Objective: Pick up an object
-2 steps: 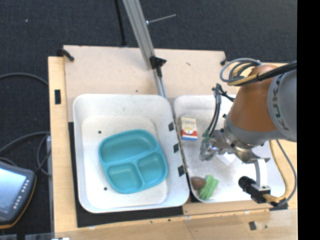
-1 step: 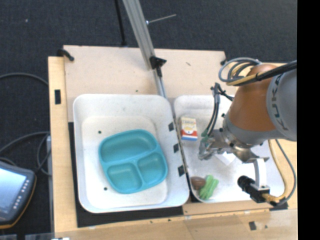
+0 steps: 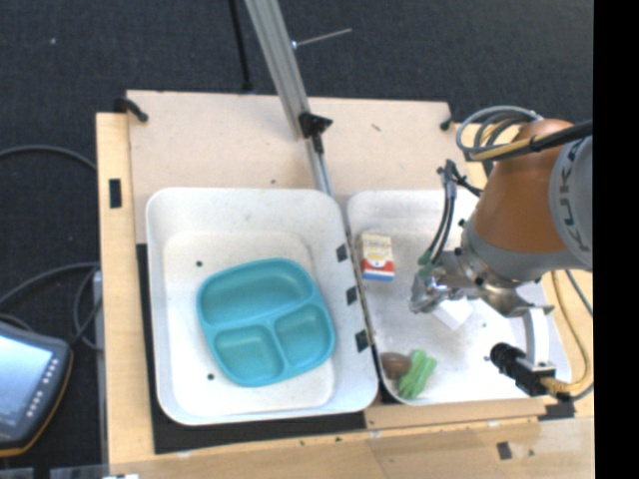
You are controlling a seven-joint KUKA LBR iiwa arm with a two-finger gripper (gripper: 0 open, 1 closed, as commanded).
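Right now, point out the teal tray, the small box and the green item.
teal tray (image 3: 265, 319), camera view, on its middle divider.
small box (image 3: 376, 256), camera view, on its top face.
green item (image 3: 418, 374), camera view, on its middle.

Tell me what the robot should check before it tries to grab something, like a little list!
1. Are there things to pick in the right bin? Ok: a small box, a green object and a brown object lie in it.
2. Is the gripper over that bin? Ok, it hangs above the middle.
3. Is it right above a thing? Not ok: the small box is off to one side, apart from it.
4. Is it holding anything? Cannot tell.
5. Are the green and brown objects easy to reach? Not ok: they touch each other at the bin's near rim.
6. Is the blue tray out of the way? Ok, it sits in the left bin.
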